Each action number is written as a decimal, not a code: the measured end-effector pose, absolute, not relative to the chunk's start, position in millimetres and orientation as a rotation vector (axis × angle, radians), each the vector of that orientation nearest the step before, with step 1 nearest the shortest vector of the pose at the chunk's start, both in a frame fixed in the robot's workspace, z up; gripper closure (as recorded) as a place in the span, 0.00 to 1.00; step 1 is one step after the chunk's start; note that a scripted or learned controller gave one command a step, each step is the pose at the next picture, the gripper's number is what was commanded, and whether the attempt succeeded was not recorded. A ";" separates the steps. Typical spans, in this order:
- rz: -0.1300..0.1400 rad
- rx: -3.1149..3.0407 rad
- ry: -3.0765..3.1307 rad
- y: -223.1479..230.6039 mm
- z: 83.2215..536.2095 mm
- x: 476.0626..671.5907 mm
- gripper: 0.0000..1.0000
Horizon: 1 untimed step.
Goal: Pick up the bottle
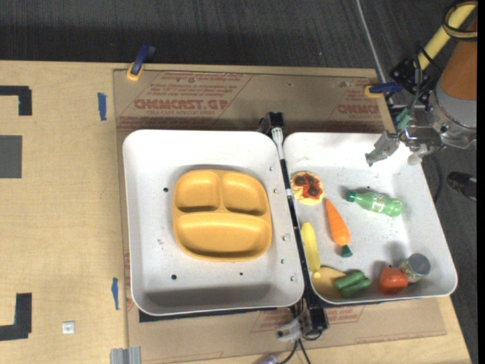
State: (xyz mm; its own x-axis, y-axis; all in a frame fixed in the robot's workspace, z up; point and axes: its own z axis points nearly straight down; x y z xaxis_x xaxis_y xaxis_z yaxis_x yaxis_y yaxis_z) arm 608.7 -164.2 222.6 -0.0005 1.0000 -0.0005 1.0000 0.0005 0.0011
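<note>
- The brown cardboard sheet (pixel 250 97) under the bins carries red printed lettering along its far edge; it looks like "CHEMCAST GP", though the letters are small and only partly legible. A similar red print shows at the sheet's far right corner, too cut off to read.
- The bottle (pixel 375 202) lies on its side in the right bin (pixel 432 226), in the bin's right half, about midway between the far and near walls.
- The claw (pixel 394 147) hangs over the far right corner of the right bin, above and slightly right of the bottle, well apart from it. Whether it is spread or closed cannot be told from this angle, and nothing is seen in its grasp.
- The bottle is green and translucent with a white cap at its left end; a lighter band around its middle may be a label, but no writing on it can be read.
- Also in the right bin: a small round pizza toy (pixel 307 186) near the left wall, a carrot (pixel 337 226) just left of the bottle, a banana (pixel 310 247) along the left wall, a green vegetable (pixel 352 281), a tomato (pixel 392 278) and a grey round object (pixel 416 264) near the near wall.
- The left bin (pixel 144 203) holds a yellow divided plate (pixel 222 213) with three compartments.
- Blue clamps (pixel 140 61) hold the sheet on the table (pixel 53 203).
</note>
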 end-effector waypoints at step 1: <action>0.000 2.287 2.153 -186.4 93.3 613.2 0.00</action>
